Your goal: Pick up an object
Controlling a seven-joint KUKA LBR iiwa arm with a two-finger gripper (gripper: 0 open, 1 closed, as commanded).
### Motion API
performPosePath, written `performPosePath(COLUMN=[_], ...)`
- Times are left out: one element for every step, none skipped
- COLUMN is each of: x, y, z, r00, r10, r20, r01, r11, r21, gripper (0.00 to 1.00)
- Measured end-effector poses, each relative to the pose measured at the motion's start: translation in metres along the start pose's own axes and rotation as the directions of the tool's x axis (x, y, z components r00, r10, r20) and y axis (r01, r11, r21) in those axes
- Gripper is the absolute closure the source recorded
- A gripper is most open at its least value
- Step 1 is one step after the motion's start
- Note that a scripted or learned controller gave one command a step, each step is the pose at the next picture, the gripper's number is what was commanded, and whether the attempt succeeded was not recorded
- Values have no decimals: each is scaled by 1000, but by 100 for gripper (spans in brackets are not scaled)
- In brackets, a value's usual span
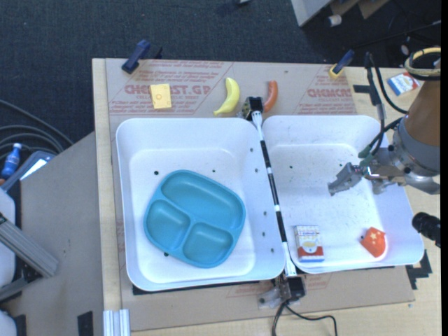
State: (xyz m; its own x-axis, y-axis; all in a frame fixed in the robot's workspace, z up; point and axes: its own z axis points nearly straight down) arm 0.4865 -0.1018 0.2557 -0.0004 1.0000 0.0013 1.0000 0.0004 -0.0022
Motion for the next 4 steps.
performPosePath(x=[-16, -38, -79, -100], y=[-7, 62, 92, 181], z=[171, 171, 171, 170], r00=[1000, 1000, 1000, 1000], r10=[1, 1, 1, -1], r20=[1, 1, 2, 2], r01=[-1, -1, -1, 1], r11=[1000, 1000, 1000, 1000], r21=[-3, -3, -3, -2], gripper=[0, 0, 0, 0])
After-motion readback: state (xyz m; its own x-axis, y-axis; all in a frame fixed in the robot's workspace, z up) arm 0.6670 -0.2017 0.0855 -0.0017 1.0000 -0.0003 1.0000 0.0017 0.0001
